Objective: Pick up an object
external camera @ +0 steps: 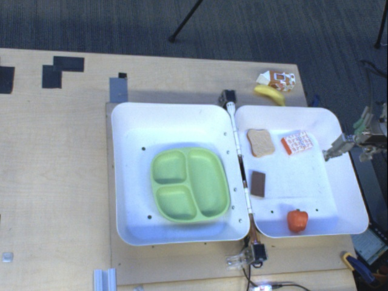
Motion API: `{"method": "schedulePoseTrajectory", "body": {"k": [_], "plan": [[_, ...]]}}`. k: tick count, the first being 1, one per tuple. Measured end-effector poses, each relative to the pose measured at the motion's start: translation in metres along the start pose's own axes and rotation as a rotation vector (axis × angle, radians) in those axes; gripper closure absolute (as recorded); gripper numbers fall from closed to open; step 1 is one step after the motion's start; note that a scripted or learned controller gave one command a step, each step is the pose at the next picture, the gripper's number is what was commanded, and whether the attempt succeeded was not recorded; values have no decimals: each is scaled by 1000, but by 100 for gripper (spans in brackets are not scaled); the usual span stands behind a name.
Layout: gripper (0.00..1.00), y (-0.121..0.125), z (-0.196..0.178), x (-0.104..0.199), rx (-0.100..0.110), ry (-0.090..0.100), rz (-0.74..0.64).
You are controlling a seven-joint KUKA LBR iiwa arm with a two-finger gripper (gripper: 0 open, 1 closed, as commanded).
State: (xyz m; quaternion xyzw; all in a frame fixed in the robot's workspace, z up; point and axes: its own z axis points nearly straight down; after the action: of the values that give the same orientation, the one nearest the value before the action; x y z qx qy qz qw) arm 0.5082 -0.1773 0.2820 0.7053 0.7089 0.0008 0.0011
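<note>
Claw [332, 154] sat at the right edge of the camera view, over the right rim of the right bin [339, 217], w/ a thin metal tip poking in toward the bin's middle. Couldn't tell whether it was open or closed; too small and partly cut off by the frame edge. Nothing showed between its tips, so no grasp to claim.

Candidates for the pick all lay in the right bin: a slice of bread [261, 142] near the back left, a red-and-white packet [297, 142] just beside it on the right, a dark brown block [258, 183] near the bin's left wall, and a red tomato-like fruit [297, 220] near the front. Packet was nearest the claw, so prob. the likeliest target, tho that's a guess.

Risks, as judged:
- Packet and bread looked flat; tips could skate over them or pinch air if the descent stopped short.
- Bread and packet lay close, so a wide approach might shove one into the other.
- Brown block sat close to the wall btw the bins; a tip could catch the rim.
- Round fruit could roll off on a off-centre squeeze.

Left bin [127, 162] held a green divided tray [190, 185], well apart from the claw. A banana [268, 93] and a small box [282, 79] lay on the table [54, 180] behind the bins, out of play.
</note>
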Motion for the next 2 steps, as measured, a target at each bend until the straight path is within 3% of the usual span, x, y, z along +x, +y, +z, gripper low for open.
{"method": "schedulePoseTrajectory", "body": {"k": [1, 2], "plan": [[0, -22, 149, 18, 4, 2, 3], [0, -20, 195, 56, -3, -1, 3]]}}
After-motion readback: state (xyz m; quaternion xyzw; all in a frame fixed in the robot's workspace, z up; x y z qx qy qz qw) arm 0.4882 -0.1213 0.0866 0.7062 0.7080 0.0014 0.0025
